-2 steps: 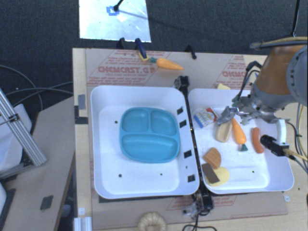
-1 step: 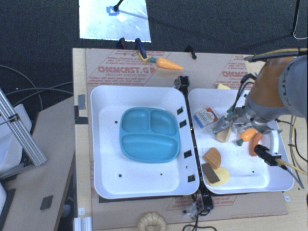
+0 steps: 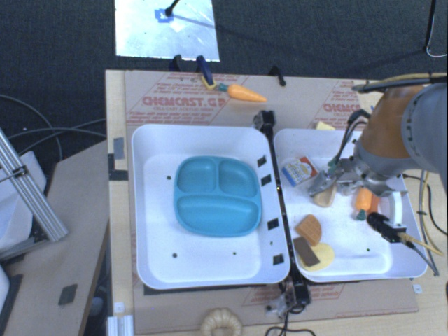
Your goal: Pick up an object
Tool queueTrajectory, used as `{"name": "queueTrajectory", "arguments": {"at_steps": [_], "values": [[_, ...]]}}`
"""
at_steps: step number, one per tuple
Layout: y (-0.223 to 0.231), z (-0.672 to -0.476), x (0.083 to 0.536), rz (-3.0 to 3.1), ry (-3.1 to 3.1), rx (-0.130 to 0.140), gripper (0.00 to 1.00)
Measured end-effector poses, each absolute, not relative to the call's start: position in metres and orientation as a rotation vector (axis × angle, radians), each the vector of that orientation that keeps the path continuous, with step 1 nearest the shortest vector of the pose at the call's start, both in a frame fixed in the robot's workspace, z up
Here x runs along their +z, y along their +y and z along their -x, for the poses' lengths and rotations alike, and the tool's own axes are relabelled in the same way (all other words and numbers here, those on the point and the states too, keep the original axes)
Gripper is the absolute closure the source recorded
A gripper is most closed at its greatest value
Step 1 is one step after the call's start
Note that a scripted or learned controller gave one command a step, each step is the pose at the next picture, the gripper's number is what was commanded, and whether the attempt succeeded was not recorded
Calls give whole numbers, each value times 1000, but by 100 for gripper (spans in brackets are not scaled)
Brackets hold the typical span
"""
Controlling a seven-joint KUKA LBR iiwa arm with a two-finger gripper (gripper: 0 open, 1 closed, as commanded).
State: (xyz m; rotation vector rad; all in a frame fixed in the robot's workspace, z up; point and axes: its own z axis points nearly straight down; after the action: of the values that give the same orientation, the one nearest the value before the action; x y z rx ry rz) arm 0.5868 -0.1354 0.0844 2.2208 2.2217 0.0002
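Note:
My gripper (image 3: 324, 185) hangs low over the middle of the right bin (image 3: 350, 263), with the grey arm and its orange band behind it to the right. A small beige piece (image 3: 323, 199) lies right under the gripper's tip, touching it or nearly so. A red, white and blue packet (image 3: 297, 169) lies just to the left of the gripper. An orange piece (image 3: 364, 200) sits to its right, partly behind the wrist. Nearer the front lie a brown bread-like piece (image 3: 309, 228) and a yellow disc with a dark slab (image 3: 313, 255) on it.
The left bin (image 3: 150, 208) holds a blue divided plate (image 3: 215, 194). A toy carrot (image 3: 241, 93) lies on the board behind the bins. A pale ring (image 3: 222, 322) sits at the bench's front edge. A yellow scrap (image 3: 324, 126) lies at the right bin's back rim.

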Motion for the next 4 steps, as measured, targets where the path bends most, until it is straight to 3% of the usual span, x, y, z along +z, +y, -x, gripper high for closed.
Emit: {"name": "queueTrajectory", "arguments": {"at_steps": [1,4], "values": [[-136,-588,96,-2220,2219,4,100],[-135,-597,227,-2213,2223,6,100]]}}
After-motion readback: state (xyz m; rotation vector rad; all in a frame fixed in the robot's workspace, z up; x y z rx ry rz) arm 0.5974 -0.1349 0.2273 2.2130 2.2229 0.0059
